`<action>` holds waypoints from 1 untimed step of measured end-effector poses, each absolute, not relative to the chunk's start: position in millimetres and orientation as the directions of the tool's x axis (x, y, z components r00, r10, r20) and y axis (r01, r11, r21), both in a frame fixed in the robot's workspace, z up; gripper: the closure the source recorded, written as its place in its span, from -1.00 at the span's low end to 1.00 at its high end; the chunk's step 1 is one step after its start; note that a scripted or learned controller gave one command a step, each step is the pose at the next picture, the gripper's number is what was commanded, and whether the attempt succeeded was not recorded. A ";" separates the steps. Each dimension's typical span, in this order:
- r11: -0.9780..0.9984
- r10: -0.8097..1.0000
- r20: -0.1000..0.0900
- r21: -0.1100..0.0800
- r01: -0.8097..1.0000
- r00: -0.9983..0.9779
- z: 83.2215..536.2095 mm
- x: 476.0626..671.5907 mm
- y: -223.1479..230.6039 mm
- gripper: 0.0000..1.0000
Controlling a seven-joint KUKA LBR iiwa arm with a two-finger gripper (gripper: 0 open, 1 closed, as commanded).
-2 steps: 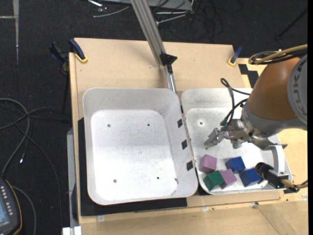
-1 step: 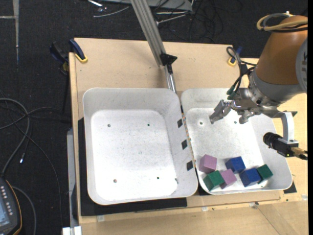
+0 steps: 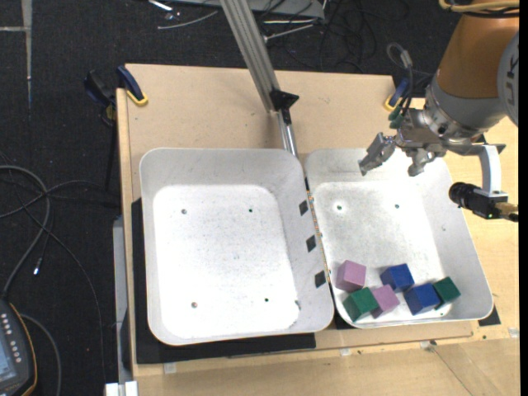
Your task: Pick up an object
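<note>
Camera view, arm: the gripper [image 3: 394, 157] hung over the far end of the right bin [image 3: 388, 221], fingers spread apart with nothing between them.
Camera view, blocks: six small blocks sat bunched at the bin's near end, well apart from the gripper: two pink [image 3: 352, 275], two blue [image 3: 398, 276], two green [image 3: 360, 304], several touching.
Camera view, left bin [image 3: 165, 221]: held no blocks.
Handling: they looked light, stiff and flat-sided. The pink block at the cluster's edge probably offered the freest opposite faces to pinch.
</note>
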State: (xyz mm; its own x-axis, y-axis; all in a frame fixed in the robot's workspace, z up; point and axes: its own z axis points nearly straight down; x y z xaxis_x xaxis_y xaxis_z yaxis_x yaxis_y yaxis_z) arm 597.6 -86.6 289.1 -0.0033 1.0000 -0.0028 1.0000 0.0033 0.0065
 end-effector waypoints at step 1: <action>-0.009 1.000 -0.002 -0.008 1.000 0.009 184.9 558.1 -201.7 -1.00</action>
